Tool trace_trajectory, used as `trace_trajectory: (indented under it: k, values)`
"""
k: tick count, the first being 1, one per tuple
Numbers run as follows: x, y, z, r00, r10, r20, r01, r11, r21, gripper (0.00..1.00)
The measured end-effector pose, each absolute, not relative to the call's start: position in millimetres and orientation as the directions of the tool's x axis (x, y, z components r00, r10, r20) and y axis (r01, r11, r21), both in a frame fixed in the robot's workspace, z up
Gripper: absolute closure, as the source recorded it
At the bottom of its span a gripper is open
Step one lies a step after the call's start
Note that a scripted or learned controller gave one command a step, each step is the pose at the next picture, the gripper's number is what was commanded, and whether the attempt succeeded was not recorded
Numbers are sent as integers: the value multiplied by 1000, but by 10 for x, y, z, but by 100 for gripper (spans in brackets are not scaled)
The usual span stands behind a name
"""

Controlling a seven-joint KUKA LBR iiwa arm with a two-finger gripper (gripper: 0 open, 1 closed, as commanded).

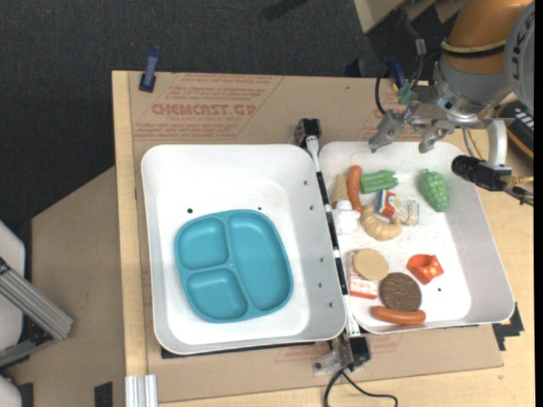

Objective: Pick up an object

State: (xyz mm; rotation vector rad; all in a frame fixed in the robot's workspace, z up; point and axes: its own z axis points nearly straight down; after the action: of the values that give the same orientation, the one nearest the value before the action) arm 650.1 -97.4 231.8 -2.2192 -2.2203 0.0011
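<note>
The scene is evenly and fairly brightly lit from above, with no hard glare. The two white bins (pixel 161 176) come out bright, close to washed out along their rims, while the dark floor beyond the bench's far edge stays dim and shows little detail. Shadows are soft and short: a faint one sits under the blue tray (pixel 233 264) and under the small items in the right bin. Focus is moderate and the picture slightly grainy; the arm (pixel 488 24) at the upper right corner looks soft.
</note>
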Motion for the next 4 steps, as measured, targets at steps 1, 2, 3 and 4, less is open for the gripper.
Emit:
trace_trajectory:
  k: [1, 2, 3, 4]
  values:
    - [6374, -991, 1082, 0, 1000, 4, 1000, 0, -17, 0]
    - [5494, -1065, 926, 1, 1000, -7, 1000, -1, 22, 0]
    - [5307, -1050, 913, -1, 1000, -6, 1000, 1, 21, 0]
    - [5155, -1060, 905, -1, 1000, -3, 1000, 1, 17, 0]
